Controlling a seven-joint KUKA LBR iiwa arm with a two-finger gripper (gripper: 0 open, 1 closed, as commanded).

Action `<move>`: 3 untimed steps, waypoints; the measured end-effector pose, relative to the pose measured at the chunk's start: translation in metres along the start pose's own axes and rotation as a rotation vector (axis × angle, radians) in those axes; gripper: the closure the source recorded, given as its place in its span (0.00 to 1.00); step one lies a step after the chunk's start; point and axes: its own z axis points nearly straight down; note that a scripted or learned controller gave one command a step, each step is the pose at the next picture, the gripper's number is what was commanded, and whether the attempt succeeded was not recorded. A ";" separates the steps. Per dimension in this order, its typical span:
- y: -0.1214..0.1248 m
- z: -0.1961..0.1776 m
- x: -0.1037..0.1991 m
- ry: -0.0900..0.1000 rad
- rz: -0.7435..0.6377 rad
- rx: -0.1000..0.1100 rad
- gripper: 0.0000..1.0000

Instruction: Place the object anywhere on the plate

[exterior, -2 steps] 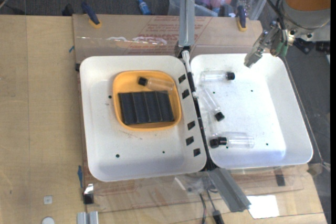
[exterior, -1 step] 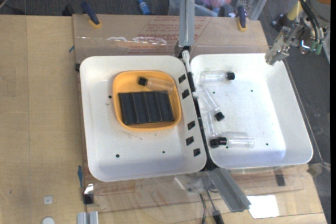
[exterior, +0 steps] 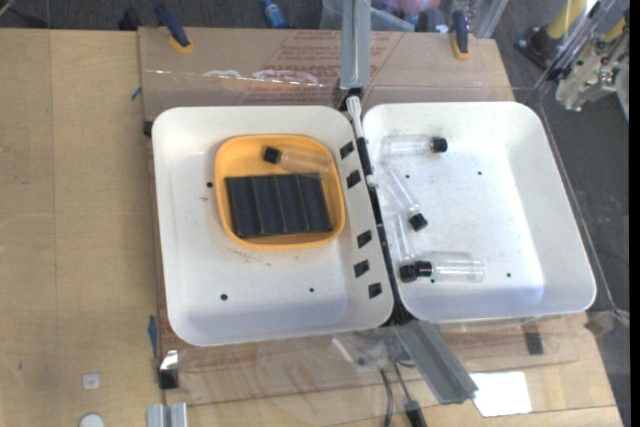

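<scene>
— Right of the plate (exterior: pixel 226 170), nearest us, three capped vials (exterior: pixel 440 268) lie well apart in the right bin (exterior: pixel 500 205).
— And on the plate?
— One vial (exterior: pixel 295 157) beside a black ridged block (exterior: pixel 278 205), so placing looks done. Gripper (exterior: pixel 588 80) hangs far right of the plate, clear of the rims; open or closed, can't tell.

Clear black-capped vial (exterior: pixel 294 156) lies on orange plate (exterior: pixel 228 165).
</scene>
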 end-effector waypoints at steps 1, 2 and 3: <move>-0.004 -0.107 0.030 -0.002 -0.273 0.000 1.00; -0.009 -0.107 0.060 0.005 -0.599 -0.004 1.00; -0.009 -0.107 0.060 0.005 -0.599 -0.004 0.00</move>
